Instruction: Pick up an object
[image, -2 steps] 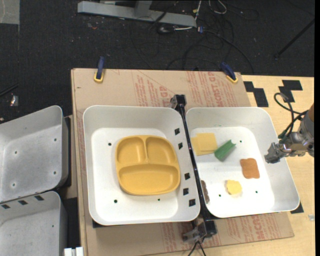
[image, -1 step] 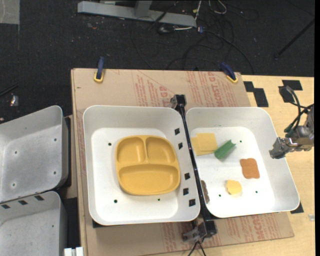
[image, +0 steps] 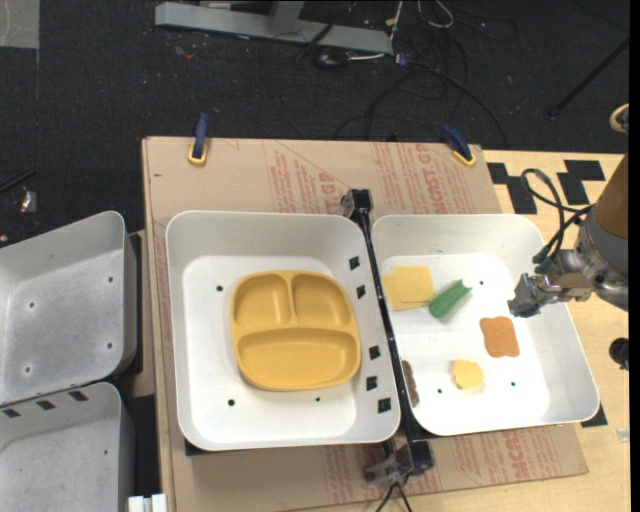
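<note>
The right bin (image: 520, 240) holds a pale yellow square block (image: 408, 286), a green cylinder (image: 449, 299) lying at a slant, an orange-brown flat piece (image: 499, 337) and a small yellow round piece (image: 467, 376). My gripper (image: 527, 300) hangs over the bin's right side, just up and right of the orange-brown piece. I see nothing held in it.
The left bin (image: 200, 240) carries a yellow divided tray (image: 296, 330). Both bins rest on a cardboard sheet (image: 300, 170) held by clamps at the back. Two spare white bins (image: 60, 290) lie at the left. Cables trail over the dark floor behind.
</note>
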